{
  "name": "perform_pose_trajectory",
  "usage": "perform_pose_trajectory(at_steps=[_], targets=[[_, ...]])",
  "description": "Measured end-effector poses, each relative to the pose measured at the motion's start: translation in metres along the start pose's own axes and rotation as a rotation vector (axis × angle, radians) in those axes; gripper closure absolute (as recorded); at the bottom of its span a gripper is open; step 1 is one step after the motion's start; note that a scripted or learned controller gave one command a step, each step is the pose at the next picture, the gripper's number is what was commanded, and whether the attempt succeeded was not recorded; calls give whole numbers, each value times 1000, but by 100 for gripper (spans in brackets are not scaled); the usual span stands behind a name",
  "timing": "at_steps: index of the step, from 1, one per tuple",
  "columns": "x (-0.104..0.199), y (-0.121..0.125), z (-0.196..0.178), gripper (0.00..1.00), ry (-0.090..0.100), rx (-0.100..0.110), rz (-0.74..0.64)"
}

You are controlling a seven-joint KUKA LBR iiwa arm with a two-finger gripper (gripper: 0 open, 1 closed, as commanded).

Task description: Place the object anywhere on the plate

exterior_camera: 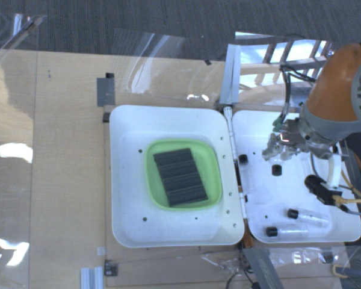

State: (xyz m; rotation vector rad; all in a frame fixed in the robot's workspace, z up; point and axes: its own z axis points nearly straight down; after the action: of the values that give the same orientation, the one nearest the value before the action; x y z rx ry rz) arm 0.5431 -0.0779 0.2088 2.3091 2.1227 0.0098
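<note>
You are looking down on a bench (54,161) that is carrying two shallow white bins side by side. The left bin (126,221) is holding a green plate (212,179), and a dark ribbed block (180,177) is already lying across the plate's middle. The right bin (259,131) is where the arm (343,89) is working, reaching in from the right with its orange band showing above the wrist.

The gripper (279,144) is hanging over the upper middle of the right bin, and you cannot tell from this angle how it is set or whether it is carrying anything; nothing is visibly caught in it.

The loose pieces are sitting on the right bin's floor: two clear tubes with black caps (304,217) near the front edge, one just behind the other, and two small black caps, one (277,170) just below the gripper and one (243,159) near the bin's left wall.

Judging by this, the placing is looking not yet done for these pieces: none of them is on the plate, and the pick, the carry across the divider and the release are all remaining. Which piece the program is aiming at is uncertain, though the cap beneath the gripper is lying closest.
</note>
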Motion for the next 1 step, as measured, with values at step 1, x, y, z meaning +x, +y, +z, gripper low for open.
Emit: perform_pose_trajectory(at_steps=[1], targets=[[94, 16, 24, 100, 0, 3, -125]])
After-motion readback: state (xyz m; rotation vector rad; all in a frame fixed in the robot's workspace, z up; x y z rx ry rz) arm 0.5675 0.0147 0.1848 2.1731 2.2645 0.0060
